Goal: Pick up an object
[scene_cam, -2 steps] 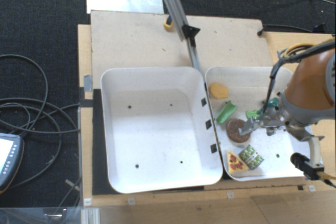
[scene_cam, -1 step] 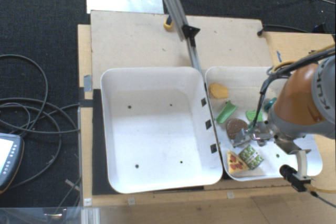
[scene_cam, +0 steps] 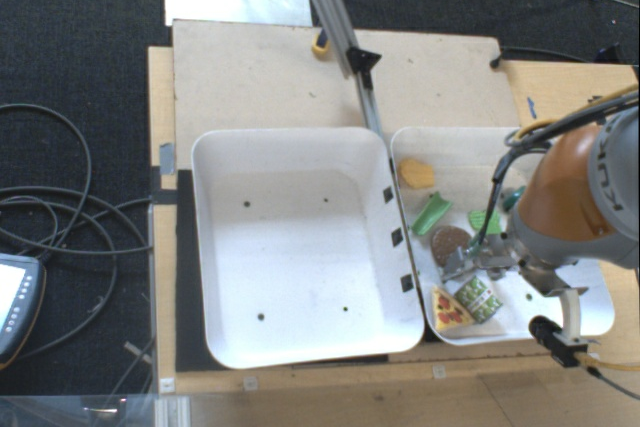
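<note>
Over the brown round object (scene_cam: 449,242) in the right bin (scene_cam: 600,313), I've got the gripper (scene_cam: 467,261) low, approach step by my read. Can't tell its state; next I'd need a clean close w/o nudging green piece (scene_cam: 432,213) or patterned box (scene_cam: 478,298).

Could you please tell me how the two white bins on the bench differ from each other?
The left bin shows bare white floor with a few dark dots, whereas the right bin holds several small objects. The gripper is above the right bin, not the left bin. The arm partly covers the right bin, whereas the left bin is in full view. Both are shallow, white and side by side.
</note>
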Robot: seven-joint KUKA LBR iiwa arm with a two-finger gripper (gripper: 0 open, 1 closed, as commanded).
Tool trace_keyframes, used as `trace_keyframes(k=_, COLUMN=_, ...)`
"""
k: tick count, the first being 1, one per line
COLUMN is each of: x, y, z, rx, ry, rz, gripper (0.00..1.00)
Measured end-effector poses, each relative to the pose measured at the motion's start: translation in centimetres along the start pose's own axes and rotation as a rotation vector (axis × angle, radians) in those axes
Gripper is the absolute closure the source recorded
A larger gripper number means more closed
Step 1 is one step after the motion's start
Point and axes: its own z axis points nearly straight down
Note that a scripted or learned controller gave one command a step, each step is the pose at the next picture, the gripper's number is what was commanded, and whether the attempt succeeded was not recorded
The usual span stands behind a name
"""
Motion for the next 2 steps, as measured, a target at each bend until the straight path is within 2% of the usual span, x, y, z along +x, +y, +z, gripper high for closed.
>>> trace_keyframes(k=1, x=0.0, y=0.1, z=-1.1, rx=-0.003, ry=0.0, rz=0.0, gripper=1.0)
trace_keyframes(k=2, x=0.9, y=0.1, z=-6.1, rx=-0.007, ry=-0.001, rz=-0.005, gripper=1.0)
